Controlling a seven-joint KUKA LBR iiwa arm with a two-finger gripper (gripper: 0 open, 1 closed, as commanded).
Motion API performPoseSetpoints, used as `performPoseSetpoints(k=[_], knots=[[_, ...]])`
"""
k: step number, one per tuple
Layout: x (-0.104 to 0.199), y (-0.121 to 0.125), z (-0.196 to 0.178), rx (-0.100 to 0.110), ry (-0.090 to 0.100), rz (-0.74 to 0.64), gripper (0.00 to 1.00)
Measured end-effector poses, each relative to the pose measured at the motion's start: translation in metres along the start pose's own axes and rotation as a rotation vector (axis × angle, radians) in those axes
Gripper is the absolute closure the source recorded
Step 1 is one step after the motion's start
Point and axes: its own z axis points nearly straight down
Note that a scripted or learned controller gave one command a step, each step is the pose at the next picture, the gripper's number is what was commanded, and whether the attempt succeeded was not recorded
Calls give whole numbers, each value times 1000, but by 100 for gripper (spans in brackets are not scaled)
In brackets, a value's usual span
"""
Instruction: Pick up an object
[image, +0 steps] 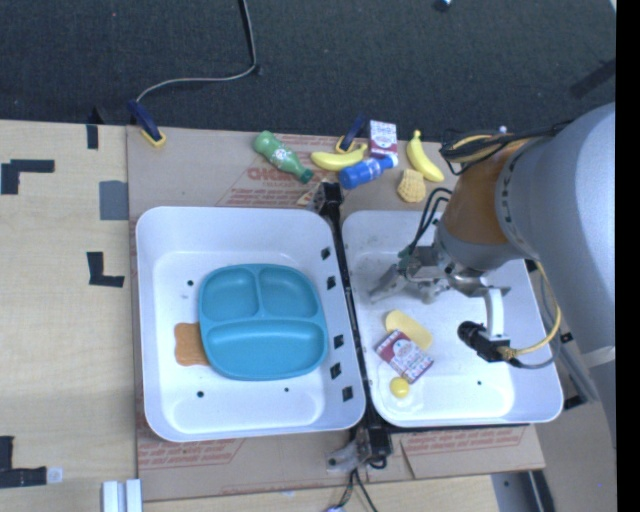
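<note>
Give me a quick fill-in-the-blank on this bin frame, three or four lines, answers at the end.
1. The blue divided plate lies in the ____ bin.
2. An orange flat piece pokes out from under the plate's ____ edge.
3. The gripper hovers over the ____ bin.
4. The green bottle lies ____ both bins, on the bench.

Answers: left; left; right; outside

Two white bins, arm in from the right.

Hanging over the right bin (520, 400) with the gripper (392, 283) low near its upper left. Just below: a yellow piece (408, 328), a red-and-white packet (403, 354), a small yellow ball (400, 388). Over in the left bin (165, 300): a blue divided plate (263, 320) overlapping an orange slice (187, 344). Behind the bins: green bottle (281, 156), two bananas (338, 158), blue bottle (362, 172).
</note>
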Motion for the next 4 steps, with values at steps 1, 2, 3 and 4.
performPoseSetpoints(k=[1, 2, 3, 4], knots=[[7, 56, -42, 3, 0, -1, 0], [10, 73, 1, 2, -1, -1, 0], [48, 1, -99, 2, 1, -1, 0], [52, -53, -98, 6, 1, 1, 0]])
